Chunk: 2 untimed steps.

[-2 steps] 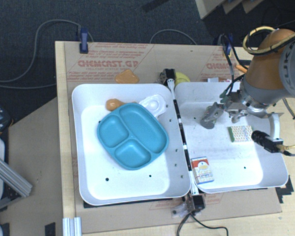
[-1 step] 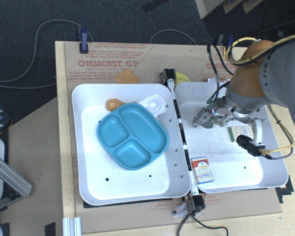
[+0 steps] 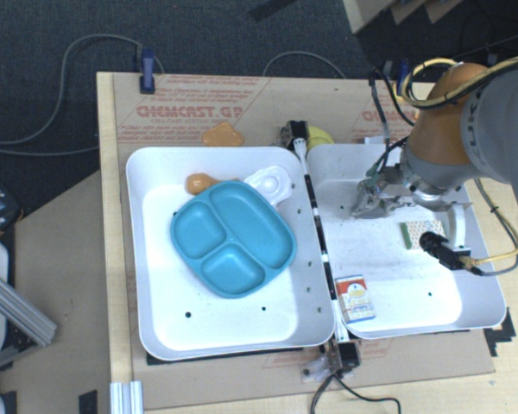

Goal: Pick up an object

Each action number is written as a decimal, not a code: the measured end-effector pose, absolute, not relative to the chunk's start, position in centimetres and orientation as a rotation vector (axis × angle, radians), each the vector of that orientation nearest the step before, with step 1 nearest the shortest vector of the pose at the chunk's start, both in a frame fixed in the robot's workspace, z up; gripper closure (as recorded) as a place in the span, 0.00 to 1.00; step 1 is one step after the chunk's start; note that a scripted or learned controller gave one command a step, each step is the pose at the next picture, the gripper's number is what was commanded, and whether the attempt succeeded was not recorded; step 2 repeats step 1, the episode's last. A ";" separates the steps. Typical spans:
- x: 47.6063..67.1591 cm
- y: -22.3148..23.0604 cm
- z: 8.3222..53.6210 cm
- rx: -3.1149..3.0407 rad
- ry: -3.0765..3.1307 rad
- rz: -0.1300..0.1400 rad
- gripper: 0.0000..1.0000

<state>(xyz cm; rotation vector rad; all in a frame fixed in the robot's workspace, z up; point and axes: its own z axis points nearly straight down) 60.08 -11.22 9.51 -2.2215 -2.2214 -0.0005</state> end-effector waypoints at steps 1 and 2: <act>60.5 -4.5 19.1 -2.217 -2.236 -0.015 1.00; 60.5 -4.5 19.1 -2.217 -2.236 -0.015 1.00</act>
